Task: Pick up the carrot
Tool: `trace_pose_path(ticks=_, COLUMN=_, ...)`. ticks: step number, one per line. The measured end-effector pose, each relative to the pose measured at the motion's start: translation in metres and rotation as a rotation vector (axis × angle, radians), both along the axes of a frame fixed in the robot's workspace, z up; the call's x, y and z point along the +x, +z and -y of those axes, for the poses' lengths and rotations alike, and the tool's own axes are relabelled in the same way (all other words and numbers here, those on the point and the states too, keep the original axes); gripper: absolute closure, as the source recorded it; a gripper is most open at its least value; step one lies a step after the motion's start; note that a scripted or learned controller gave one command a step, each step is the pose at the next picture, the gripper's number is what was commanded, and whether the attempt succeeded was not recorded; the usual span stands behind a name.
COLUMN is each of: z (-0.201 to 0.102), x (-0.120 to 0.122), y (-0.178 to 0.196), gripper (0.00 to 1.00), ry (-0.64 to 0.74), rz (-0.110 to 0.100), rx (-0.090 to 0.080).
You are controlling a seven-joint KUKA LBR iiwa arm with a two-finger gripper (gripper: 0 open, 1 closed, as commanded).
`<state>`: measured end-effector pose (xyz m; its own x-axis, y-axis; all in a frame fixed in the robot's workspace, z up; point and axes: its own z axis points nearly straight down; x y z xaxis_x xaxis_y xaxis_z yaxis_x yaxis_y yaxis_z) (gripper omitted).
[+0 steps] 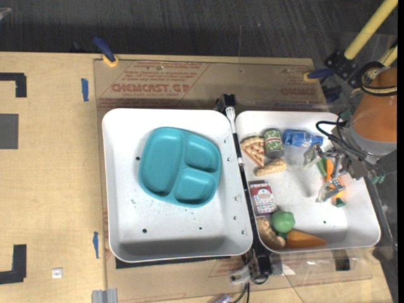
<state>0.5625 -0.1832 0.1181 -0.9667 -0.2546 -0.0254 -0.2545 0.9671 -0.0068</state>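
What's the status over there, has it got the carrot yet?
Gripper low over right bin, far side, fingers unclear. Carrot not grabbed, lying at near edge. Green ball touching its thick end.

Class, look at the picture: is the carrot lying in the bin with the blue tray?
No, the carrot lies in the right bin, near its front edge beside a green ball; the blue tray sits in the left bin.

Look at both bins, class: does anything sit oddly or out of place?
Nothing looks spilled or damaged. The teal tray lies slightly askew in the left bin. The carrot rests against the right bin's near wall, away from the pincer.
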Motion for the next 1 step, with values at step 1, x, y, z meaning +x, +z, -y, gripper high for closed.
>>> trace_pose_path(ticks=1, z=0.0301, x=0.0048, y=-0.0292, gripper=0.00, ry=-0.277, rz=-0.014, rx=0.006)
